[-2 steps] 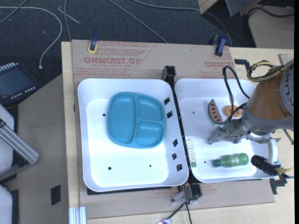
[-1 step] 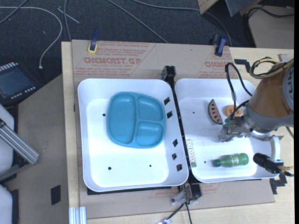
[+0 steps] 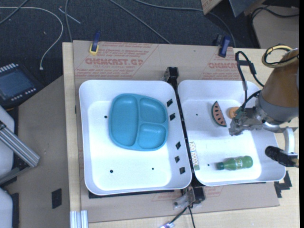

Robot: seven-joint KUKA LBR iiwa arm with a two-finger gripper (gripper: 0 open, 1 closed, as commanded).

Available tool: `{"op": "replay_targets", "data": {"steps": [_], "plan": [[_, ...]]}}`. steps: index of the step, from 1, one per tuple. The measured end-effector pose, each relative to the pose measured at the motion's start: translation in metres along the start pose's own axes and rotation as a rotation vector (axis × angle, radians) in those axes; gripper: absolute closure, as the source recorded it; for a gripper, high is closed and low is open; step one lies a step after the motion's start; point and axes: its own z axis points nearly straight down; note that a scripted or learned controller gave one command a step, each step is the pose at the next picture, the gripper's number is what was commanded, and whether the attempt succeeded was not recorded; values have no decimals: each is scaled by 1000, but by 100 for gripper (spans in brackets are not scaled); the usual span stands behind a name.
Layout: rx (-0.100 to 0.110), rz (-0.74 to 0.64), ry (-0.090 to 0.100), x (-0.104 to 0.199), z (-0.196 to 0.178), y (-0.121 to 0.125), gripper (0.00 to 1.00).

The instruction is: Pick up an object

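- Gripper (image 3: 237,126) sits low over the right bin (image 3: 204,172), near its right-hand side, at the end of the grey arm (image 3: 280,96) that reaches in from the right.
- Whether it is spread or pressed together cannot be told; the tip is small and dark against the white floor.
- Nothing is visibly held between its tips.
- Watermelon slice (image 3: 218,114), red with a dark rind, lies on the right bin's floor just left of the gripper, apart from it.
- Small orange piece (image 3: 233,112) lies between the slice and the gripper, just beside the gripper tip; contact cannot be judged.
- Green bottle (image 3: 235,164) lies on its side near the front edge of the right bin, well below the gripper and apart from it.
- Left bin (image 3: 95,175) holds a blue divided plate (image 3: 138,121), lying flat toward the middle of the bin.
- Both bins rest side by side on a cardboard sheet (image 3: 128,58) with red printing, held by a blue clip (image 3: 95,42) at the back left and another clip (image 3: 223,45) at the back right.
- Black cable (image 3: 244,72) loops from the arm over the back of the right bin.
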Motion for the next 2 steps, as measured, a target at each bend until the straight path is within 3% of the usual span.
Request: {"op": "replay_targets", "data": {"steps": [2], "plan": [[0,0,0,6,-103,8,100]]}}
